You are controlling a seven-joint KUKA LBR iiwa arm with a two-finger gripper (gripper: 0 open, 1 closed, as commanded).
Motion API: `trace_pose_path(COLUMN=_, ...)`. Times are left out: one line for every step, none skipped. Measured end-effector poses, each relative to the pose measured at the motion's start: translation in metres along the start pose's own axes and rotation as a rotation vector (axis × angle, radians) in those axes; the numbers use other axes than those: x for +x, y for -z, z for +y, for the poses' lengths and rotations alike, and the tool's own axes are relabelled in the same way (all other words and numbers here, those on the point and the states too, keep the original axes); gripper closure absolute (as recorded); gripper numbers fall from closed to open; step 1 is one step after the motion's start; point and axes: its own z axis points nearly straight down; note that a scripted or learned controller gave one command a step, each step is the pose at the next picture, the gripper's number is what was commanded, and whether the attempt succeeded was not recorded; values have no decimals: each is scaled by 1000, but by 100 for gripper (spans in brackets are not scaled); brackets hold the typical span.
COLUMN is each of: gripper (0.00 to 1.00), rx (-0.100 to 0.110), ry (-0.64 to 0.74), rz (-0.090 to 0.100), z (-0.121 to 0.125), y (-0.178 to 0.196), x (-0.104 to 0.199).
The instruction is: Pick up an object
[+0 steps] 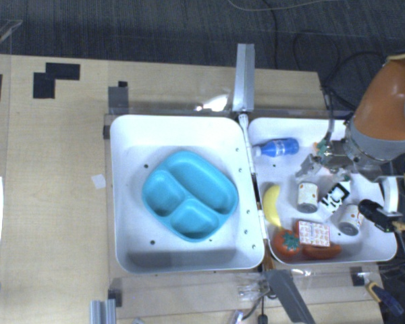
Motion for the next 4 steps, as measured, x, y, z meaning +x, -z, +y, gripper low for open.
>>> trace_pose_path(gripper=0, rx=-42, ry=-22, rz=-12, z=-12, y=-71, x=-29)
trace_pose_path(gripper=0, rx=-16, ry=64, rz=-3, z=-3, y=-97, x=-24)
trace_pose_path(gripper=100, rx=-20, ry=66, rz=-3, z=-1, y=-85, x=-23)
trace_pose_path(gripper=100, rx=-5, ry=182, rz=-1, z=-3, y=15, x=35)
